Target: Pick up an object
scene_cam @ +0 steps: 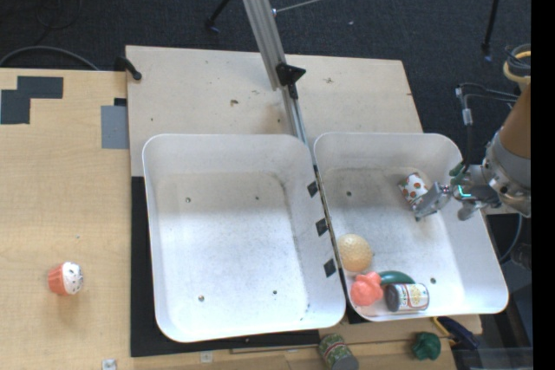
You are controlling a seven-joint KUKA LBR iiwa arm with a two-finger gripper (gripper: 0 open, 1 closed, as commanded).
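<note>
Benchtop first, at the far left of the frame: a small red and white toy [66, 278] sits alone on the pale wood, low down, well away from everything else. Moving right, the left bin [173, 153] takes up the middle of the picture, its white floor speckled with dark flecks. A slanted metal rail [264, 22] runs down from the top centre to the seam where the two bins meet.

Right of that seam, the right bin [381, 143] holds the pickings. Near its lower left lies a tan ball [355, 252]; just below it a pink lump [367, 289], touching a dark can with a pale label [408, 297], with a green piece [397, 276] peeking out behind them. Higher up, toward the right wall, is a small white object with red spots [414, 184]. The gripper [427, 205] is just beside and below it, reaching in from the right edge of the frame. From where I stand I cannot tell whether the claw is wide or narrow, nor whether it has anything between its tips.

I'd say the reach is in hand and no lift has begun. The next move calls for the tips to straddle that spotted object squarely, close, then rise straight up clear of the bin wall
</note>
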